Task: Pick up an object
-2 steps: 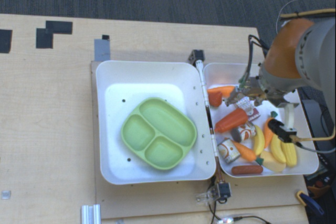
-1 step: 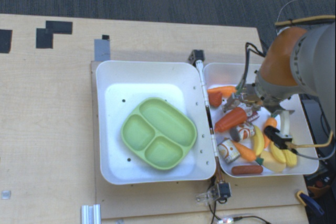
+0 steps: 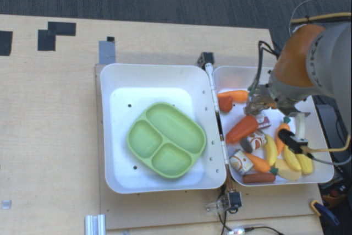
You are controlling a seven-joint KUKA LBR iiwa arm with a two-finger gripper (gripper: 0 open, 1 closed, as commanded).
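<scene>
The right bin (image 3: 328, 173) holds a heap of toy food: an orange carrot (image 3: 232, 98) at its upper left, a red-orange pepper (image 3: 242, 129) in the middle, yellow bananas (image 3: 290, 161), a small carrot (image 3: 257, 162) and a brown sausage (image 3: 258, 178) near the front. My gripper (image 3: 258, 107) hangs low over the bin's middle, just above and right of the red-orange pepper, under the arm's orange band (image 3: 294, 60). Its tips are lost among the toys.
The left bin (image 3: 115, 135) carries a green divided plate (image 3: 166, 140) with three compartments. A metal clamp bar (image 3: 215, 104) runs between the bins. Black cables loop over the right bin's far side. Bare wooden bench lies to the left.
</scene>
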